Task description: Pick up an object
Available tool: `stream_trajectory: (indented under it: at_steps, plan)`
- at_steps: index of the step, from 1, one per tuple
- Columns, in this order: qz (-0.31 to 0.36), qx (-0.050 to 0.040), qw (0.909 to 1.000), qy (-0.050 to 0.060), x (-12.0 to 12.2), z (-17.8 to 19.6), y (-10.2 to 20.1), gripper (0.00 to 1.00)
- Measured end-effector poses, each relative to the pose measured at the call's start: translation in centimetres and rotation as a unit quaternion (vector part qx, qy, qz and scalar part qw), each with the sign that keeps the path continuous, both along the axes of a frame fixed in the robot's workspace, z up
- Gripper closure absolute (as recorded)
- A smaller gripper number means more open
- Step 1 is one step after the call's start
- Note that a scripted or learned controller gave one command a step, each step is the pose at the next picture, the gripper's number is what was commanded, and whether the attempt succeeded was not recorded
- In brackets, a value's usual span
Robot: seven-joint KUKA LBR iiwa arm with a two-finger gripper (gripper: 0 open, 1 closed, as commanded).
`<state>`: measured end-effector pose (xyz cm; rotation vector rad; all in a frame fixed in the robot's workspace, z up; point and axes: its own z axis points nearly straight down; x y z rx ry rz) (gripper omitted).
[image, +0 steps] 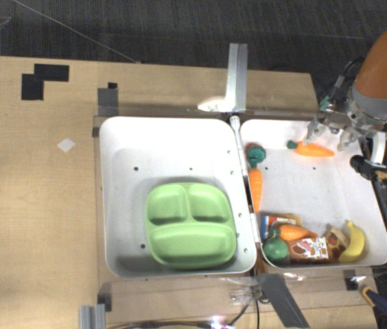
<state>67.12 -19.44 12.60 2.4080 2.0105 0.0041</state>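
An orange toy carrot (314,151) with a green stalk end lies near the back wall of the right bin (320,194). My gripper (330,135) hangs just above and behind it, at the bin's back right corner. Its two fingers stand spread apart, open, with nothing between them. One fingertip (314,129) is over the carrot's left half, the other is past its right end. A second carrot (254,184) with a teal top (256,154) lies along the divider between the bins.
At the right bin's front edge sit a green ball (274,250), an orange piece (294,232), a brown packet (311,247) and a banana (353,242). A green divided plate (190,223) lies in the left bin (114,177). A metal post (237,74) stands behind the divider.
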Motion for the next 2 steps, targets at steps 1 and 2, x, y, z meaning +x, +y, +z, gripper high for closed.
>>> stream_trajectory:
  at_steps: [1,2]
  plan:
    - [-0.007,0.0005,1.0000,-0.001,-1.3,-2.2,0.8,0.00]
    - [0.014,0.0008,0.9999,0.000,-1.6,-3.8,0.0,0.00]
